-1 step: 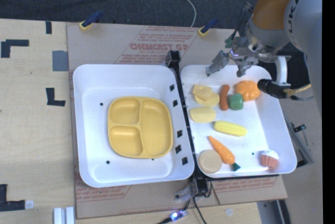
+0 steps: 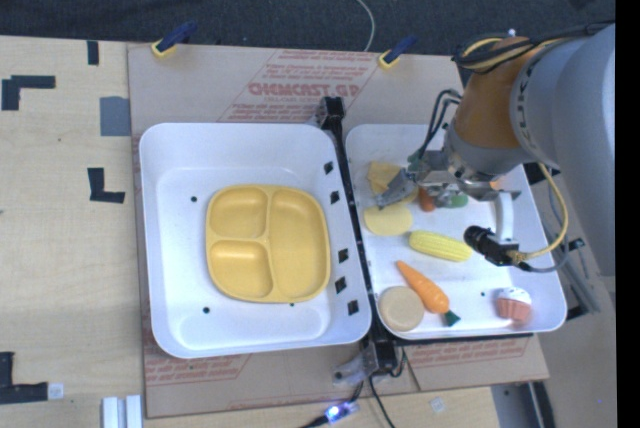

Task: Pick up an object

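smooth ridged corn cob (image 2: 439, 246) beside tapered carrot (image 2: 424, 287).

Divided plate (image 2: 268, 243) sat alone in left bin (image 2: 170, 216). Right bin (image 2: 545, 301) held corn (image 2: 440, 246), carrot (image 2: 424, 287) in front of it. Gripper (image 2: 428, 188) hung over its back.

A light wooden bench (image 2: 60, 246) carries a flat brown cardboard sheet with red printing (image 2: 290, 86), held at its far edge by 2 blue-and-yellow clamps (image 2: 172, 38). On the cardboard sit 2 shallow white plastic bins side by side, touching: the left bin (image 2: 170, 216) and the right bin (image 2: 540, 291). Black tape marks (image 2: 100, 184) lie on the bare wood to the left
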### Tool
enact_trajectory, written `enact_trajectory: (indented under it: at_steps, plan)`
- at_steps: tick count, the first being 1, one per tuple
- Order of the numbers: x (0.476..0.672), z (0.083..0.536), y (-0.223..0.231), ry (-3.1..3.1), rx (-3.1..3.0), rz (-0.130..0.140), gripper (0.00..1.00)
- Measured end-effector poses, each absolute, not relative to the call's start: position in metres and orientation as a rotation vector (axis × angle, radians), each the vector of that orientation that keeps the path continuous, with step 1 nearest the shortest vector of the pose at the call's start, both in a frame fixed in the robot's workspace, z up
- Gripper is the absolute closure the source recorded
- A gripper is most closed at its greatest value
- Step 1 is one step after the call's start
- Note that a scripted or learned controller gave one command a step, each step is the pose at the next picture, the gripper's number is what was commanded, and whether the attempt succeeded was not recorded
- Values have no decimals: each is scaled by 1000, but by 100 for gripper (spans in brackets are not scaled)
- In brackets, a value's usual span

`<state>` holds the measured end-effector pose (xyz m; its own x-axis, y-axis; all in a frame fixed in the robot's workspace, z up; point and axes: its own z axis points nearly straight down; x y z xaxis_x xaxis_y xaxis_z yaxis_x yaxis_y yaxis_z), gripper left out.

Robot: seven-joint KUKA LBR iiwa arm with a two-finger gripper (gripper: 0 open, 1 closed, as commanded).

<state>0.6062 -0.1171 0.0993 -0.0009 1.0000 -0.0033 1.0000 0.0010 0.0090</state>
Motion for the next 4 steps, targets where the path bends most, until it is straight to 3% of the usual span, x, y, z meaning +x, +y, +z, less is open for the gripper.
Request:
enact_trajectory:
  at_steps: [1,2,3,4]
  plan:
    - [572,84,-96,2224,2222,-4,0]
    - [574,96,-100,2217,2220,-4,100]
    - [574,96,-100,2218,2220,-5,0]
    - [616,84,-111,2224,2218,0,0]
